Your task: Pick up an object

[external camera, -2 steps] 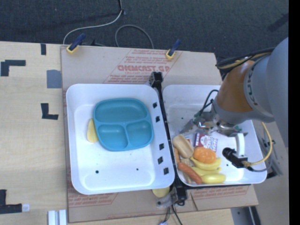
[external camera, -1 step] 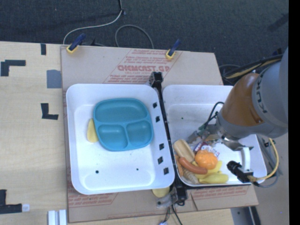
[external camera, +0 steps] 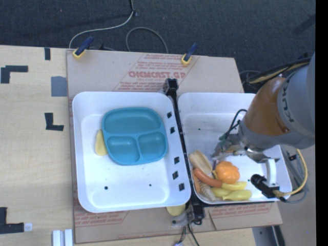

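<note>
Orange fruit (external camera: 227,172) in right bin (external camera: 215,106), near front edge, amid pile: hot dog (external camera: 206,178) and bun (external camera: 201,162) to its left, yellow pieces (external camera: 233,191) below. Tool (external camera: 225,151) just above fruit; whether it has hold of anything, can't tell. Left bin (external camera: 84,188): blue divided plate (external camera: 135,136), yellow item (external camera: 100,143) at its left edge.

Two bins sit side by side on the surface (external camera: 31,137). The left bin (external camera: 84,188) holds a divided tray (external camera: 135,136), with a small item (external camera: 99,143) tucked at its left edge. In the right bin (external camera: 205,106), toy foods (external camera: 220,181) cluster at the near edge, and the hand (external camera: 228,148) is just behind them.
</note>
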Controlling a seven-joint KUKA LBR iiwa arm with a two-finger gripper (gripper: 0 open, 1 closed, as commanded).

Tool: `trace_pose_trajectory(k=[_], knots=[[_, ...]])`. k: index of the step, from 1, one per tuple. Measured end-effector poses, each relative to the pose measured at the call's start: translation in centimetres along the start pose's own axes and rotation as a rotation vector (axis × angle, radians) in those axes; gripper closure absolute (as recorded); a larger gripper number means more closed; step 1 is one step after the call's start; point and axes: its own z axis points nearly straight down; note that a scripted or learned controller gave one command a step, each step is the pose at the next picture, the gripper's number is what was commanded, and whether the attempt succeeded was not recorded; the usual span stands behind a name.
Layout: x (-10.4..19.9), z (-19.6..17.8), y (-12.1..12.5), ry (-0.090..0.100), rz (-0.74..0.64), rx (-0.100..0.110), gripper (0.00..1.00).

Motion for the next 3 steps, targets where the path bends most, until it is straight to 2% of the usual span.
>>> trace_pose_trajectory(k=[1,2,3], knots=[[-3.2,1.2,6.3,0.009,-0.003,0.011,1.0],[-7.8,-0.6,12.2,0.004,-0.003,0.007,1.0],[-7.6,-0.5,11.9,0.006,-0.002,0.012,0.0]])
